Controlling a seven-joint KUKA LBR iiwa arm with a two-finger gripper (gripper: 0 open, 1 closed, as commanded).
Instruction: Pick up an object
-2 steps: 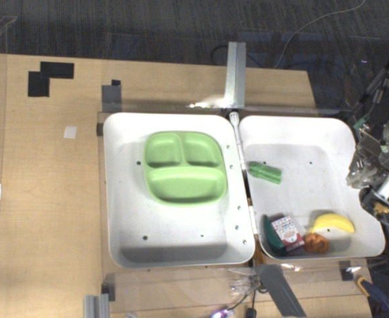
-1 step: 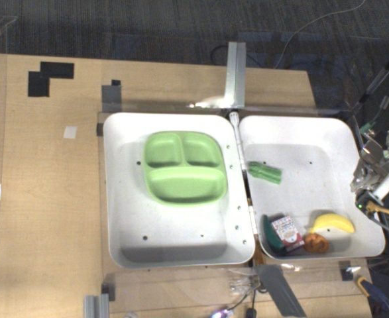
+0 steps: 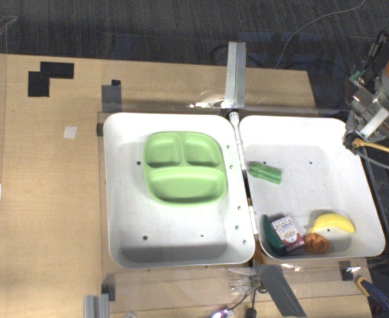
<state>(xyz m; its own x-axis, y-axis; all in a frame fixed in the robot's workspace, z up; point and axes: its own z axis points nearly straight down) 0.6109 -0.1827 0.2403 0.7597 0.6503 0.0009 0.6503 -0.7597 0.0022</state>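
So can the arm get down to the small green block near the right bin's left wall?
Probably yes. The small green block lies alone on bare floor of the right bin, apart from the clutter, though close to the wall.

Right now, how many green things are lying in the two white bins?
2. A green divided plate lies in the left bin. A small green block lies in the right bin, near the divider. The near-corner pile may hide more.
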